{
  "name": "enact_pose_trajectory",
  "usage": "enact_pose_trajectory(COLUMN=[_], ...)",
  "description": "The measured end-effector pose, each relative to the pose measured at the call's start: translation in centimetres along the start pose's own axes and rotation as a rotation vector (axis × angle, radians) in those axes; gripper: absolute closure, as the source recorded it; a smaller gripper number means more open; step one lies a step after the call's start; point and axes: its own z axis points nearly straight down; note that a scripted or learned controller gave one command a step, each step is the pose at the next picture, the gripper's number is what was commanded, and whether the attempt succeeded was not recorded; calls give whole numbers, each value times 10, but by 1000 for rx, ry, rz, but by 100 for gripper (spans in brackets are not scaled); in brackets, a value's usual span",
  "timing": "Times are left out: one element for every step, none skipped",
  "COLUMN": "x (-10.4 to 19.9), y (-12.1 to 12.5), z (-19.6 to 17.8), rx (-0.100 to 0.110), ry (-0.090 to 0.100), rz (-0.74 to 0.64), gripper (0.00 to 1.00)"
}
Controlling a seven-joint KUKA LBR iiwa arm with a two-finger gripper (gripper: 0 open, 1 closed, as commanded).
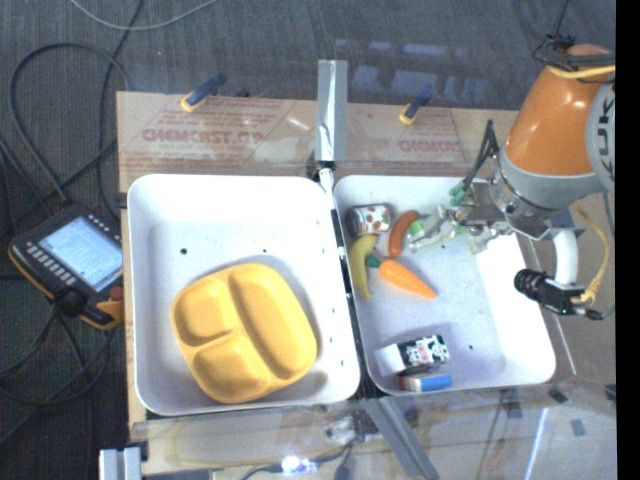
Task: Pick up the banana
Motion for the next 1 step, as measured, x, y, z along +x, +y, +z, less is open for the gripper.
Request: enact_pose_trajectory(x=[1], y=[-66], z=[71], rx=[2], ry=[0], rz=[87], gripper=[0])
